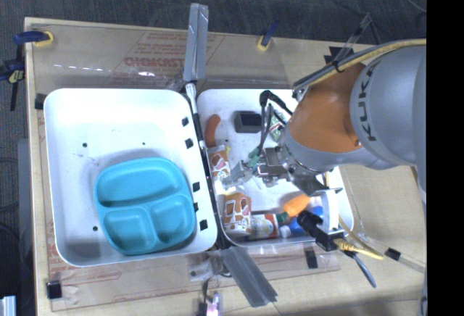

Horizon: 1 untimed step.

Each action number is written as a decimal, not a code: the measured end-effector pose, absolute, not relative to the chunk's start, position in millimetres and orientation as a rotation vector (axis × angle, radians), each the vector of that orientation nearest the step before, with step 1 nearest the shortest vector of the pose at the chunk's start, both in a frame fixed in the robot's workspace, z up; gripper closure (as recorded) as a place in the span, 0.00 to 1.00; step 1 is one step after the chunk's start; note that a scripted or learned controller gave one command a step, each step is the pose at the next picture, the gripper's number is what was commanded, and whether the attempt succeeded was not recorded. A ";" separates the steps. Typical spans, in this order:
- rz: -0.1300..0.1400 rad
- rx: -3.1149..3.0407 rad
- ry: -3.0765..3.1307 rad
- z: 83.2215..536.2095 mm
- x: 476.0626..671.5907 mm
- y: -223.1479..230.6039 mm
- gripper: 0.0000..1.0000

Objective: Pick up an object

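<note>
Two white bins sit side by side on the bench; the left bin (pixel 72 126) carries a blue divided tray (pixel 145 204) toward its near edge. The right bin (pixel 225 98) holds the clutter: a brown sausage-like piece (pixel 212 130) and a small black block (pixel 248 121) near its far edge, a printed packet (pixel 220 161) along its left wall, a brown-and-white carton (pixel 235 211) near its near-left corner, and an orange carrot-like piece (pixel 296 203) toward its near-right corner. The gripper (pixel 250 169) hangs low over the middle of the right bin, just beside the packet; cannot tell how wide it is set, and nothing shows in it. No object picked yet, by my read. Risks: items crowd together, so a close could pinch two or slip off a flat packet; a descent near the left wall could strike it.
</note>
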<state>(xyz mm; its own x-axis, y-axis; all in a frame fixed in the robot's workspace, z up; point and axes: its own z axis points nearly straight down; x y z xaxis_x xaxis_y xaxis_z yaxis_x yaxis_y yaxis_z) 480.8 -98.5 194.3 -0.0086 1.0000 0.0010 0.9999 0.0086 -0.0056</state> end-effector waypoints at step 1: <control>0.005 -2.003 -2.419 90.8 481.1 -133.3 0.00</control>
<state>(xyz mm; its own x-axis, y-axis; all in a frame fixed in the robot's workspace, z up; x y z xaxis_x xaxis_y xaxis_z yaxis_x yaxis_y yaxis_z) 481.1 -133.3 90.8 -0.1868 0.9824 -0.0015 0.9824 0.1868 -0.0030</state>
